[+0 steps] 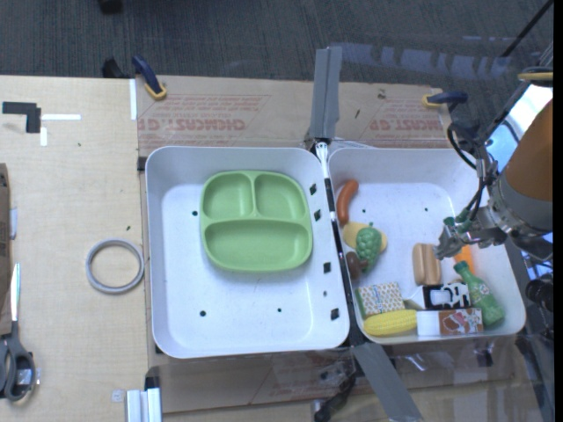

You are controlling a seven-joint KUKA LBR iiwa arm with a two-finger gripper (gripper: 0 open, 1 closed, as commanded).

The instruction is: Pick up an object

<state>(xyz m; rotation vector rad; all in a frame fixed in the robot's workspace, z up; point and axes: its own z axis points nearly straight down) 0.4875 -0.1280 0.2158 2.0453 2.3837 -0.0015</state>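
At the right bin's [396, 172] right edge, the jaws [450, 236] hover over the hot dog [426, 264]; grip state unclear.

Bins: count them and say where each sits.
2. The left bin holds a green tray; the right bin holds toy food, with the gripper over it.

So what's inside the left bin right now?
A green divided plate lies flat in the left bin, toward its far side, compartments bare. Whatever is beneath the plate is hidden.
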